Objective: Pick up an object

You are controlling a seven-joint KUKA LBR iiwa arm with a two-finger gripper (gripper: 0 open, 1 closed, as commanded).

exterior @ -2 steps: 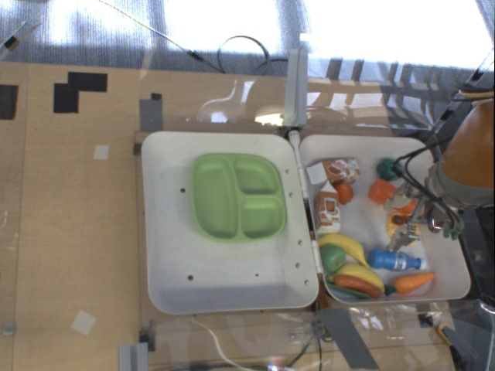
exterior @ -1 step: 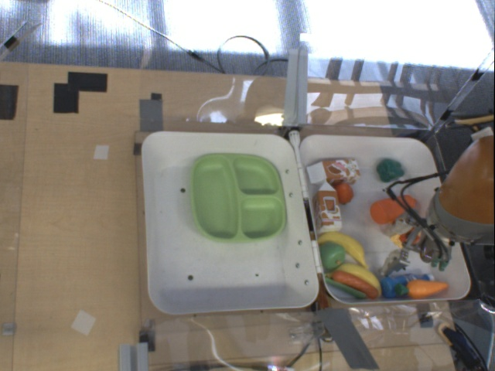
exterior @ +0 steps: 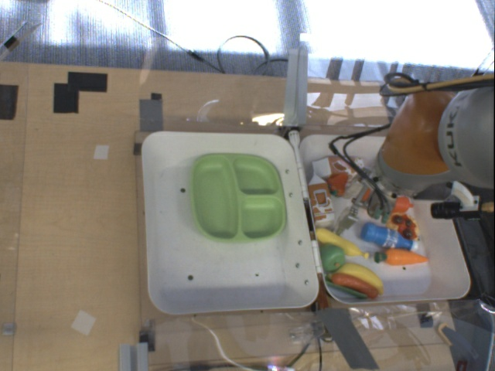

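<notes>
The claw (exterior: pixel 370 201) hangs low over the right bin (exterior: pixel 448 284), among the toys at its far-left part; whether it is parted or closed cannot be told. Just beside it lie a blue bottle (exterior: pixel 387 236), a toy carrot (exterior: pixel 404 257) and two bananas (exterior: pixel 349 258). A green pepper (exterior: pixel 332 258) sits near the divider. The left bin (exterior: pixel 162 277) on the counter (exterior: pixel 69 230) carries a green compartment plate (exterior: pixel 237 196).

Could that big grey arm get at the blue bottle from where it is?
Probably yes. The gripper hangs just above the blue bottle, which lies on top of the pile uncovered, though a carrot sits close beside it.
</notes>
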